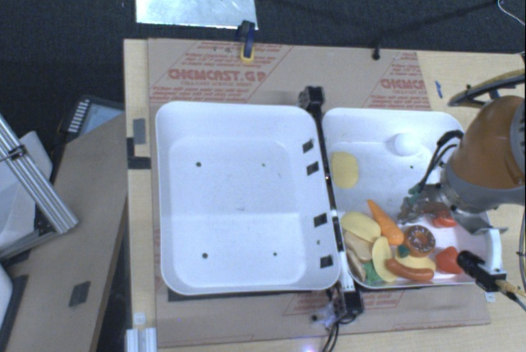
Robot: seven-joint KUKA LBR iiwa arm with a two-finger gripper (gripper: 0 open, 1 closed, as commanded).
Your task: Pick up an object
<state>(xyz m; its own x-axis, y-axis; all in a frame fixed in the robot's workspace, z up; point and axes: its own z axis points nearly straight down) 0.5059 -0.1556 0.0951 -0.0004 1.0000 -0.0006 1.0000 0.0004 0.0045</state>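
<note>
Gripper point(421, 209) low in right bin point(370, 128), 4 o'clock area; finger spread can't be judged (arm hides it). Carrot point(385, 222) at its 8 o'clock, chocolate donut point(421, 239) directly below.

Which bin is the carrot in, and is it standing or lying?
Right bin, lying flat. The carrot rests on its side among the other toy food near the front, beside the donut.
</note>
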